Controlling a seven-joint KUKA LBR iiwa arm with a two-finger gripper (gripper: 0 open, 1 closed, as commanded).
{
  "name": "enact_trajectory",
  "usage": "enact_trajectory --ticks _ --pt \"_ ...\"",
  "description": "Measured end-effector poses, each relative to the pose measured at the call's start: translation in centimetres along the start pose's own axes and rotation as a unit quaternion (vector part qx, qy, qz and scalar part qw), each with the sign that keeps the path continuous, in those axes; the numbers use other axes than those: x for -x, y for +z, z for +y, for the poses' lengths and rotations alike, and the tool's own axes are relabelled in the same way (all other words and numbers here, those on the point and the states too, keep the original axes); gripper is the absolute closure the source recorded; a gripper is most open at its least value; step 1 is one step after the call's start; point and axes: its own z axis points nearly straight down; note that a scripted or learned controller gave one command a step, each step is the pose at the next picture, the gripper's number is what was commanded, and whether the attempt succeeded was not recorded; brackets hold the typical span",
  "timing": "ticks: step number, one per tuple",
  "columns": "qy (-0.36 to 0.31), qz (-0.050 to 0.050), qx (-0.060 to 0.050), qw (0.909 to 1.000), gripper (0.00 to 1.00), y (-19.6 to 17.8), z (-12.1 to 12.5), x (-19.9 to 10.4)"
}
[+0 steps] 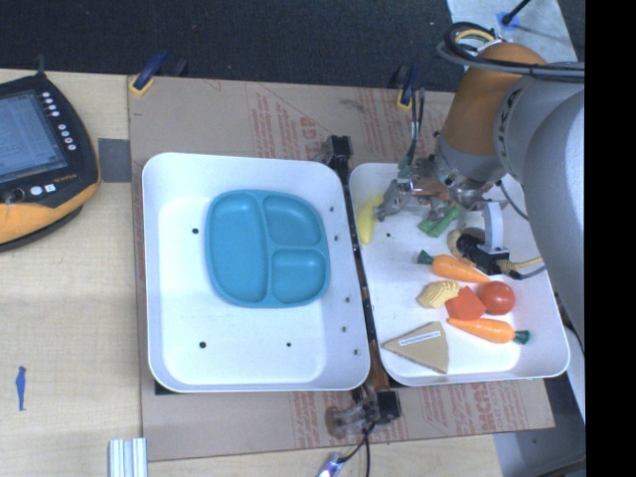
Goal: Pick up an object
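Observation:
My gripper (405, 201) is low over the far left part of the right bin (537, 366), with the grey arm and its orange band (477, 97) rising behind it. A yellow banana-like piece (365, 223) lies just left of the gripper against the bin wall. A green piece (435, 223) lies just to its right. Nearer the front lie an orange carrot (459, 268), a yellow ridged piece (437, 293), a red tomato (497, 297), a second carrot (487, 330) and a tan sandwich wedge (419, 348). Nothing is visibly held.
The left bin (169, 346) holds a blue divided plate (266, 247). A black and orange control pendant (35, 157) lies on the bench at far left. Clamps (147, 72) hold the cardboard sheet under the bins. A cable runs at the front edge (348, 445).

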Motion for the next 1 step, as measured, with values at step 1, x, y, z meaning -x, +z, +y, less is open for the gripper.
enact_trajectory --ticks 1 --pt "0.000 0.000 0.000 1.0000 0.00 0.01 0.01 0.00"
